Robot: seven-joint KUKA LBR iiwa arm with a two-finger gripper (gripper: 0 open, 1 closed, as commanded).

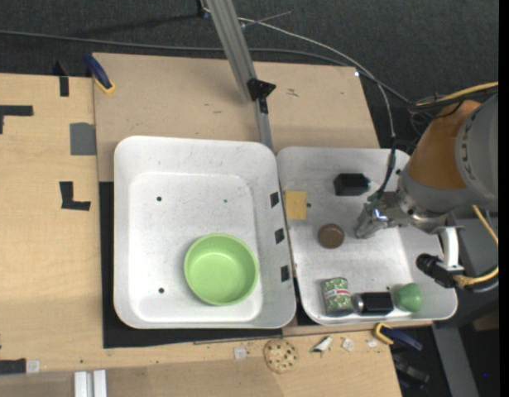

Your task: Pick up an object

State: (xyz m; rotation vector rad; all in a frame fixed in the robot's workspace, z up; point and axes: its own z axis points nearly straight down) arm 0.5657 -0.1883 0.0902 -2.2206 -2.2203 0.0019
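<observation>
Several objects lay in the right bin (308, 300); nearest, a brown round object (331, 236) sat just left of the end effector (368, 222). Whether that was wide or narrow I could not tell; it gripped nothing visible.

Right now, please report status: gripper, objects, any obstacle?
Gripper low in right bin, nothing seen held. Brown round object just beside it, black block close. Green bowl in left bin.

A lime-green bowl (221, 269) sits in the white left bin (146, 160); the right bin (312, 164) holds a brown disc (331, 236), a black block (351, 184) and a yellow card (295, 204).
</observation>
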